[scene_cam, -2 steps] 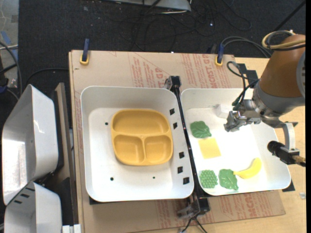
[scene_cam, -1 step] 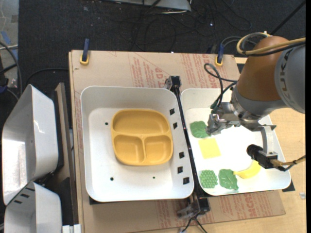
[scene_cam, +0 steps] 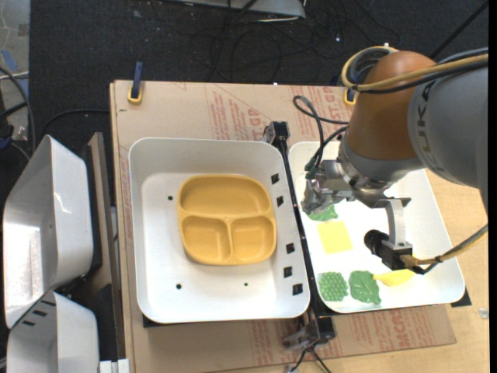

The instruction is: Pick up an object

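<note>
Arm (scene_cam: 423, 123), grey with orange band, reaches in from the right and hangs over the far half of the right bin (scene_cam: 435, 208). Left bin (scene_cam: 147, 208) sits beside it across a dark divider and holds a yellow divided tray (scene_cam: 227, 217), three compartments, nothing seen in them.

Gripper (scene_cam: 317, 200) points down at the far left part of the right bin, near the divider. Cannot tell from this slant whether the claw is open, closed or gripping; wrist body and cables mask the tips.

Candidate objects all lie in the right bin. A green leafy piece (scene_cam: 324, 212) lies right under the gripper, partly hidden by it. A yellow square (scene_cam: 336, 237) lies just near of that, flat. Two green bumpy pieces (scene_cam: 333, 286) (scene_cam: 363, 286) sit side by side at the near edge. A small yellow piece (scene_cam: 394, 277) lies to their right, next to a dark bracket (scene_cam: 388, 245) hanging off the wrist.

Judgement: the step in hand is the descent and grasp on the green leafy piece, the closest target. To do it well:
- centre the tips over the piece, not over its edge
- keep off the bin wall and divider on the left, which stand close
- avoid dragging the yellow square, which lies just beside
- close only once low enough to bracket the piece
- lift straight up and check the piece is really held
</note>
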Robot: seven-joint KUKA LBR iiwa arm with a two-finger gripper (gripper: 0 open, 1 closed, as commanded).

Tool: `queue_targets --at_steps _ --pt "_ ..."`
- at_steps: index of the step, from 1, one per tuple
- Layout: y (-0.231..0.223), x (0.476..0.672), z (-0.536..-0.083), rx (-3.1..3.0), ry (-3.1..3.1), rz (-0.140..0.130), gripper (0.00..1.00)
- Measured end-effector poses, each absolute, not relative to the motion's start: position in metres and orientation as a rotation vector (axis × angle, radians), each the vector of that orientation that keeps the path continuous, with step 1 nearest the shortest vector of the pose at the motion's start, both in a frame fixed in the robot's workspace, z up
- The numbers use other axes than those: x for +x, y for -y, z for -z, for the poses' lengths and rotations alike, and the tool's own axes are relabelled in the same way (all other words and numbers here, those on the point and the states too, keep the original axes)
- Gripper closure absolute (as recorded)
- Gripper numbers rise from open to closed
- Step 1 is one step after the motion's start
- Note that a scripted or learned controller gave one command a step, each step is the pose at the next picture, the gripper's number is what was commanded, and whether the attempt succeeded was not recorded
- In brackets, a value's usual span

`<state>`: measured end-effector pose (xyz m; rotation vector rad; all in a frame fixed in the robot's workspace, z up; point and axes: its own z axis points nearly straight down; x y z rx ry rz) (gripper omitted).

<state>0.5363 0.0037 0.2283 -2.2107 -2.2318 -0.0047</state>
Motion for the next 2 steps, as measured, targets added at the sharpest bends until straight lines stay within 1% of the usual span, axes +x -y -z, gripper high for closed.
queue_targets --at_steps 1,2 --pt "-0.056 0.529 -0.234 -2.211 2.231 0.003 1.00" --pt "-0.100 0.536 -0.228 -2.212 2.230 0.001 1.00"
